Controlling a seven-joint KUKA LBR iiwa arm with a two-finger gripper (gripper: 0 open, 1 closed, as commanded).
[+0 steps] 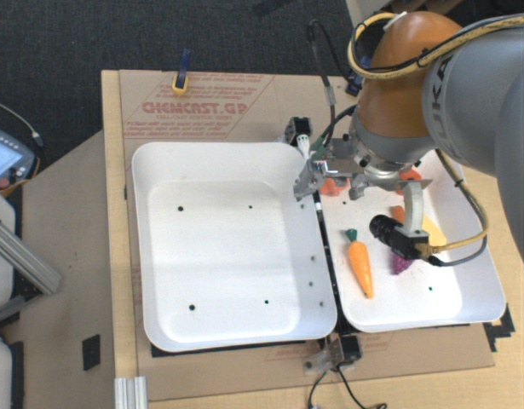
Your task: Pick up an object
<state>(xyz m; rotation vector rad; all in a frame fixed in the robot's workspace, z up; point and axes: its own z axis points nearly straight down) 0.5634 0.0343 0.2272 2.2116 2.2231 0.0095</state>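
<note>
My gripper (pixel 332 179) hangs low over the far left corner of the right bin (pixel 466 301), close to the wall between the two bins. A small red-orange object (pixel 331 187) shows right under it; whether it is held cannot be made out. An orange toy carrot (pixel 360 269) with a green top lies in the right bin near the divider, in front of the gripper. A purple piece (pixel 401 265) lies to the right of the carrot. The arm partly hides a yellow piece (pixel 434 229) and an orange-red piece (pixel 411 175) further right.
The left bin (pixel 159 228) sits beside the right one, their rims touching. Both rest on a cardboard sheet (pixel 202 100) that carries a small blue and yellow clip (pixel 182 77) at the back. The arm's bulk covers the back of the right bin.
</note>
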